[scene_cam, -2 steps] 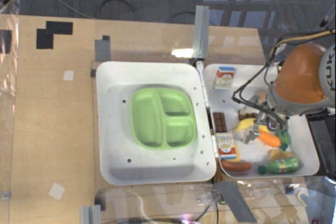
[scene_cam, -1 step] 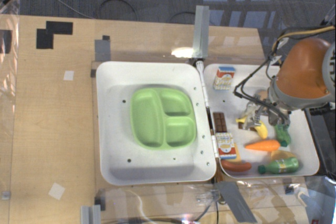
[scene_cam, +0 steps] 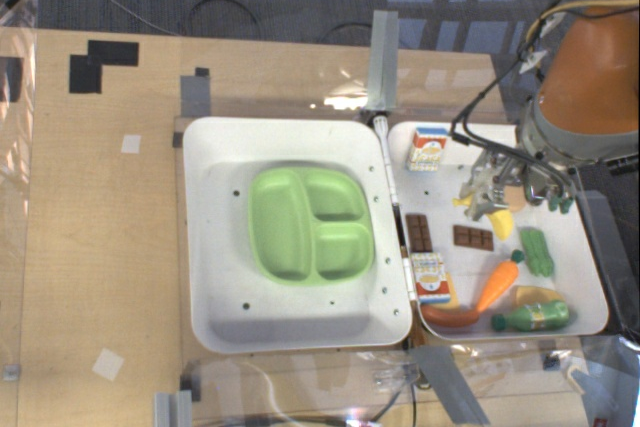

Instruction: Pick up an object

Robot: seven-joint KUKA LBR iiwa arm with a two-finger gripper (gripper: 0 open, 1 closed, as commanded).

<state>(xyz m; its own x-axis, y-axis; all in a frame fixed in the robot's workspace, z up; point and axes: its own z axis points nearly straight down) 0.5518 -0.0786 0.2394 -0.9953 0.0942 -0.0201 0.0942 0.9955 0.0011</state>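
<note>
Yellow toy (scene_cam: 503, 224): lies just below-right of my gripper (scene_cam: 487, 198), long axis slanting down-right; whether the fingers are parted, I cannot tell.

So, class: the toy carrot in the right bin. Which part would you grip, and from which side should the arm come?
Grip the carrot across its orange body near the middle, coming straight down from above. It lies flat and slanted, green top toward the upper right, so the fingers should close across its narrow width. The mid-body looks clearest: the green bottle and a red item crowd its tip.
</note>
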